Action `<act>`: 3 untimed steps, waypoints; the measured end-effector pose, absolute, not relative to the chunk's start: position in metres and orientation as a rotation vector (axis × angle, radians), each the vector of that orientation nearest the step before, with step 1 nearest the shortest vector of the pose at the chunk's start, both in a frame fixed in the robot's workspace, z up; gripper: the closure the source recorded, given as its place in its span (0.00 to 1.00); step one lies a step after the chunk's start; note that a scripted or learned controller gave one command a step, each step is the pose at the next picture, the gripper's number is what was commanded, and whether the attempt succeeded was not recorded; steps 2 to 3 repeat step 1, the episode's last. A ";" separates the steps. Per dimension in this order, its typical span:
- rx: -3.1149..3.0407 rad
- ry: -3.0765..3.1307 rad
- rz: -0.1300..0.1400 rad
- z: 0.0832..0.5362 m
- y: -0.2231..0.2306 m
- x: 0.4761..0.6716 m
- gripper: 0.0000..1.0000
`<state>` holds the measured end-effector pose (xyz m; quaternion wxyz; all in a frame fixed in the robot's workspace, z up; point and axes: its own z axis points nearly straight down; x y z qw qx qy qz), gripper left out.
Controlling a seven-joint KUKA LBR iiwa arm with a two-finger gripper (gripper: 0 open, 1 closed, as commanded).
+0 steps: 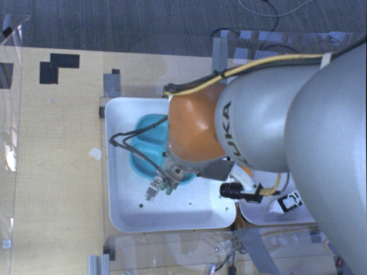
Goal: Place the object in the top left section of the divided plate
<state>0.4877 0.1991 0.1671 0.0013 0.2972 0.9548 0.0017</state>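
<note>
A translucent blue divided plate (147, 141) lies in the left white bin (123, 208), and the arm's orange wrist band (192, 128) hides most of its right half. My gripper (156, 189) points down and left, just past the plate's near edge, low over the bin floor. A small greenish bit (170, 189) shows beside the gripper tip; I cannot make out what it is or whether it is held. The plate's sections are hard to tell apart under the arm.
A black cable (127, 137) loops from the wrist across the plate's left side. The right bin (269, 215) holds a white tag with black print (291, 201). Black tape marks (57, 67) sit on the bench at far left.
</note>
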 end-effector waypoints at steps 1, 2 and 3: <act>0.722 3.051 0.008 0.264 0.235 0.528 0.00; 0.722 3.051 0.008 0.264 0.235 0.528 0.00; 0.722 3.051 0.008 0.264 0.235 0.528 0.00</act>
